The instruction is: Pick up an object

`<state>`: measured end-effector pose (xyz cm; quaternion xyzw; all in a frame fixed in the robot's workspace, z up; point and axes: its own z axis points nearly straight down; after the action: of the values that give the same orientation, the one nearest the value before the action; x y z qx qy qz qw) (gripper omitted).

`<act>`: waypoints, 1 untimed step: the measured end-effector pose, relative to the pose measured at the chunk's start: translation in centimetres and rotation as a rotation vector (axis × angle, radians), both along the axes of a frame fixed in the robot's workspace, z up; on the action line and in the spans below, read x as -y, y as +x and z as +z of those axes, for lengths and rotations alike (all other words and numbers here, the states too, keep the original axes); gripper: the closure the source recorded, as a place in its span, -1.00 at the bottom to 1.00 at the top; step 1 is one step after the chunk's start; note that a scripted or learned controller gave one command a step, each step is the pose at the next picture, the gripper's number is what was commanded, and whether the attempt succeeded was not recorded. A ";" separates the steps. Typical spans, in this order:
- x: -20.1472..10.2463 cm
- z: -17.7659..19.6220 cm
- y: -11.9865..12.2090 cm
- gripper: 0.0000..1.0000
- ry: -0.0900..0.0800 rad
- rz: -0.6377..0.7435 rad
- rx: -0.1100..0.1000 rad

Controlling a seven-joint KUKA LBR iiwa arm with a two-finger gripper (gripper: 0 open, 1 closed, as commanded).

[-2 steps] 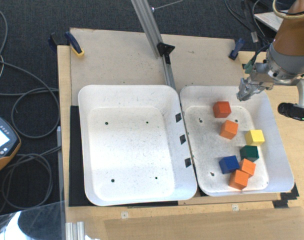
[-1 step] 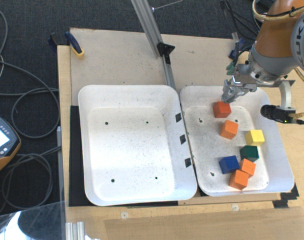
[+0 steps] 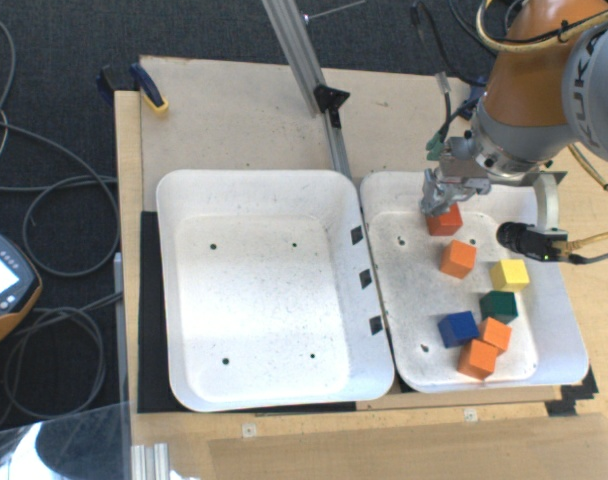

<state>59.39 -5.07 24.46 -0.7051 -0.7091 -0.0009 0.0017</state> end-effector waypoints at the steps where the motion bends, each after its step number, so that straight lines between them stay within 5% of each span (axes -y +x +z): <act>1: -5.4 0.9 -2.3 1.00 0.000 0.001 -0.001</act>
<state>57.10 0.33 25.32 -0.7046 -0.7096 -0.0007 0.0021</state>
